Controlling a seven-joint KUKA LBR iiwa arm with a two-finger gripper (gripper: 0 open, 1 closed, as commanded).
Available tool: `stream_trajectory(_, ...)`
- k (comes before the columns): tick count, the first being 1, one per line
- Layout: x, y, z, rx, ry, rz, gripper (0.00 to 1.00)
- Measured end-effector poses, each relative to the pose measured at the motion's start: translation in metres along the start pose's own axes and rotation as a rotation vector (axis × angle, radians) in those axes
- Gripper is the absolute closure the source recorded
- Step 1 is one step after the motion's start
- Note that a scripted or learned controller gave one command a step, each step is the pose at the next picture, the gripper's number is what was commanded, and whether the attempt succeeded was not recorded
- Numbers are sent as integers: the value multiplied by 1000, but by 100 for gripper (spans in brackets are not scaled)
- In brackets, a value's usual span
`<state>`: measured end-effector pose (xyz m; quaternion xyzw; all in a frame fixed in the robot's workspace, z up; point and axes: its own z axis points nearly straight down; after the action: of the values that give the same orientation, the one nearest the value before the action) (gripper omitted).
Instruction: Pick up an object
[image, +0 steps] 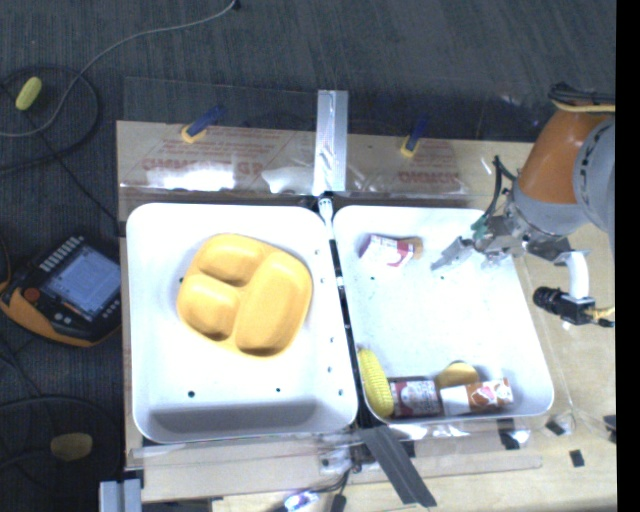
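**Robot arm poised over the right bin, nothing in its pincer**

Seen from above at a slant, two shallow white bins sit side by side on a pale wooden surface (585, 440). The left bin (150, 400) contains one big yellow moulded object (245, 293), made of three rounded lobes, lying near the middle of the bin.

The right bin (500, 330) holds several small things. Near its back edge, towards the left, lies a small red and white packet (390, 248). Along its front edge is a row: a yellow corn cob (374, 381) in the front left corner, then a dark bottle (415, 396) lying on its side just beside the cob, then a round yellow item (458, 374) behind the row, and a red and white packet (486, 395) at the right end. These front items are close together, and where one ends and the next begins is hard to tell.

The grey arm with an orange band (560, 165) reaches in from the right. Its pincer (455, 253) is over the back right part of the right bin, pointing left towards the small packet but apart from it. The fingers appear spread, with nothing between them.

A handheld controller with a screen (70, 290) lies on the dark floor to the left of the bins.
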<state>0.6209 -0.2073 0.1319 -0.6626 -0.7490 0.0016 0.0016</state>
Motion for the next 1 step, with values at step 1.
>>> stream_trajectory(1, -6, 39, 39, -2, 2, -76, 0)
